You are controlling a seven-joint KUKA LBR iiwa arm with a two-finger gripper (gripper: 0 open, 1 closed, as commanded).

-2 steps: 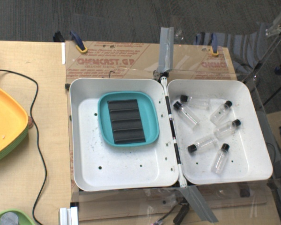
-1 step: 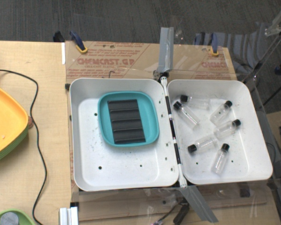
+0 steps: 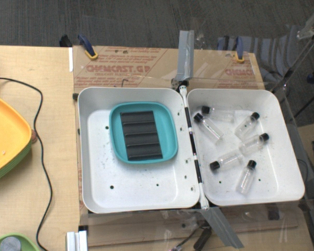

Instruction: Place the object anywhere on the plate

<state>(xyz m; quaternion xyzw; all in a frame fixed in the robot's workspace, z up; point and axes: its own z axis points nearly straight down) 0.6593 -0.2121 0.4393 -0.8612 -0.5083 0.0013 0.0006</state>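
1. Two white bins sit side by side on the bench. The left bin [image 3: 94, 156] and the right bin [image 3: 282, 140] touch along their middle edge.
2. A teal plate [image 3: 170, 135] lies in the left bin. It sits toward the bin's back edge, nearer the right side than the left.
3. The plate is square with round corners. A dark ribbed pad [image 3: 141, 135] lies flat on it and covers most of its middle.
4. The front part of the left bin shows bare white floor with a few small dark holes.
5. Small clear vials with black caps lie in the right bin. I count about six.
6. One vial [image 3: 208, 127] lies near the bin's left edge, toward the back. Another vial [image 3: 247, 124] lies further right, tilted.
7. A vial [image 3: 254, 143] lies near the middle of the bin, and one more vial [image 3: 225, 161] lies just in front of it.
8. The vial [image 3: 246, 177] nearest the front edge points its cap toward the back.
9. All the vials lie on their sides. They are close together, and none is on the plate.
10. A brown board [image 3: 125, 64] lies behind the bins, held by clamps.
11. A yellow dish [image 3: 5, 135] sits at the far left edge of the bench, with a black cable [image 3: 42, 140] running beside it.
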